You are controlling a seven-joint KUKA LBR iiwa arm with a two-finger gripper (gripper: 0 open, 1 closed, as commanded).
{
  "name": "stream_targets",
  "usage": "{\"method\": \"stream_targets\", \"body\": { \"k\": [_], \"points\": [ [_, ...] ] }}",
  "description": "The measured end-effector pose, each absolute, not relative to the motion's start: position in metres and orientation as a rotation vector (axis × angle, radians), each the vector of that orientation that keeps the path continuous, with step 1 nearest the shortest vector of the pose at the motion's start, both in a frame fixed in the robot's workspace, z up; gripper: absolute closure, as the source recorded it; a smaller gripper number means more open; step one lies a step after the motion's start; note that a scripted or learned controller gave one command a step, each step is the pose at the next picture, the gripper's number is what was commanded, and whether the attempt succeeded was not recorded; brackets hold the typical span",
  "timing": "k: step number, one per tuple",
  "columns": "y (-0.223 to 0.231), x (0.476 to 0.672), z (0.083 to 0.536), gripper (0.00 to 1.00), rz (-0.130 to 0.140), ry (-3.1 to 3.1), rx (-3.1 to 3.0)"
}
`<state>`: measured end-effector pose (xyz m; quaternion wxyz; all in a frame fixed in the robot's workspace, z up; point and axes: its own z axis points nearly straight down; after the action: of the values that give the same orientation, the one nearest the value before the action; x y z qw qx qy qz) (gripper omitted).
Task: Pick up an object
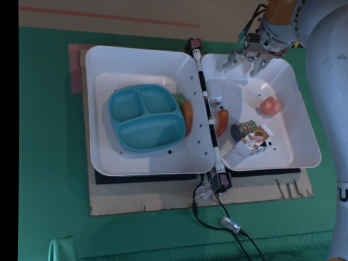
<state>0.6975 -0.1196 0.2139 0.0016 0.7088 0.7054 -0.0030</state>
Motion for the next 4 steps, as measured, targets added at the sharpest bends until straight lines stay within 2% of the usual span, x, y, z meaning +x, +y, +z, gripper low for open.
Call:
{"method": "stream_targets", "body": {
  "k": [1, 2, 3, 4],
  "points": [
    [-0.113, 0.698, 0.199, 0.0, -0.023, 2.217, 2.228],
    [-0.107, 0.699, 0.212, 1.0, -0.007, 2.229, 2.238],
    [-0.169, 0.701, 0.297, 1.0, 0.003, 2.209, 2.22],
    [-0.188, 0.664, 0.34, 1.0, 0.001, 2.211, 2.222]
  ]
}}
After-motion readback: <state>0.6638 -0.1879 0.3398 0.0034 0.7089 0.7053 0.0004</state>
